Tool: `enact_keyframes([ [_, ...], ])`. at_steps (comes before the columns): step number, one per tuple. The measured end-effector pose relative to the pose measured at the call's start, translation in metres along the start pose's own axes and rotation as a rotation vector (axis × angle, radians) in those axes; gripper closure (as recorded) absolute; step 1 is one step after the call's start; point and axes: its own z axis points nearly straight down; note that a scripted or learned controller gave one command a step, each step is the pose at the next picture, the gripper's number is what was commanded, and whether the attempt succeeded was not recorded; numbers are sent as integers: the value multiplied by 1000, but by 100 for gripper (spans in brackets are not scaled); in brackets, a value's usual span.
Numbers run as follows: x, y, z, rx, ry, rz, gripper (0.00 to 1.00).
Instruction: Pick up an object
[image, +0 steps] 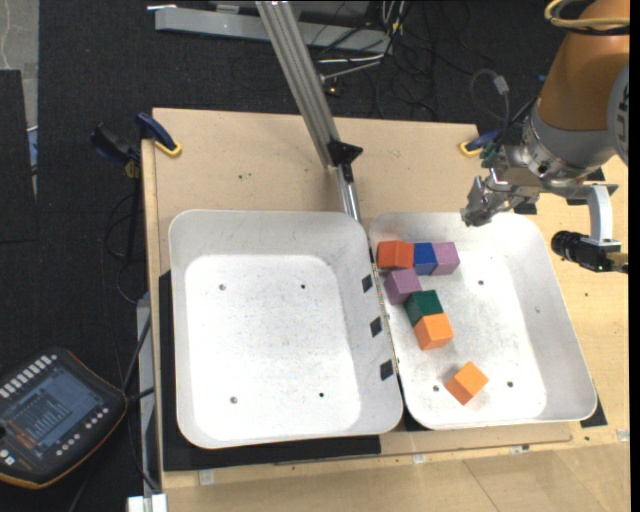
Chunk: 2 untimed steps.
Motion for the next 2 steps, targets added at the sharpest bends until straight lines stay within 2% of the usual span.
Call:
enact_keyframes([
  [2,115,-3,12,7,3,-5,100],
])
